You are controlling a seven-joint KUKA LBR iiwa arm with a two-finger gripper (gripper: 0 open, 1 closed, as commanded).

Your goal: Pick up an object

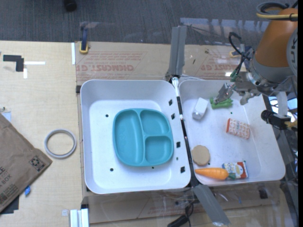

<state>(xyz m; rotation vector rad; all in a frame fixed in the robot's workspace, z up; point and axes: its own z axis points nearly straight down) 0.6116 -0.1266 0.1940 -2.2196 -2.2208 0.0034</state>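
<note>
arm: grey with an orange band, it reached in from the right over the far corner of the right bin (265, 171).
claw: the claw (226, 94) sat low at the far side of the right bin, right above a green object (221, 103); whether it was open or closed could not be told, and nothing could be seen gripped.
green object: small and flat, it lay near the bin's far wall, partly under the claw.
white block: a white block (200, 108) lay just left of the green object, close to the divider between the bins.
red-and-white packet: a red-and-white packet (237, 128) lay near the middle of the right bin, apart from the rest.
tan disc: a round tan disc (200, 155) lay near the front left of the right bin.
carrot: an orange carrot (211, 173) lay along the front wall, just below the disc.
carton: a small printed carton (236, 170) touched the carrot's right end.
left bin: the left bin (92, 141) held a teal divided plate (142, 136), well apart from the claw.
bench: a tape ring (60, 143) and a cardboard box (16, 162) lay on the bench (38, 98) left of the bins.
in the way: the white block sat close beside the claw.
</note>
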